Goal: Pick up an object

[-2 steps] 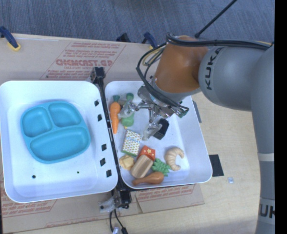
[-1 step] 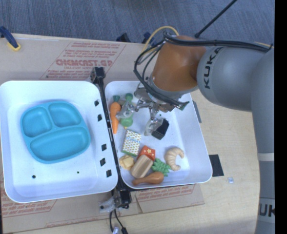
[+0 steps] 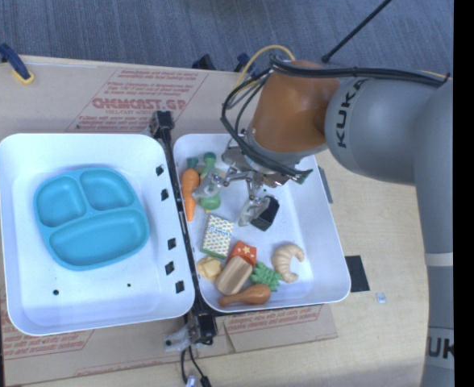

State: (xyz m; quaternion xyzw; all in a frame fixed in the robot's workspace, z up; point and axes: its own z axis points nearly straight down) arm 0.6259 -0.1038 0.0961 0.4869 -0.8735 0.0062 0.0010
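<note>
1. While poised low in right bin (image 3: 322, 240), end effector (image 3: 235, 192) sits spread open, gripping nothing.
2. Approach step: carrot (image 3: 189, 192) just beside left finger, checkered block (image 3: 218, 235) below.
3. Next: centre over one toy, descend, close.

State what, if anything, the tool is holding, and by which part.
Nothing is visibly held. The tool hangs over the right bin, above the toy food, with no item seen between its fingers.
</note>
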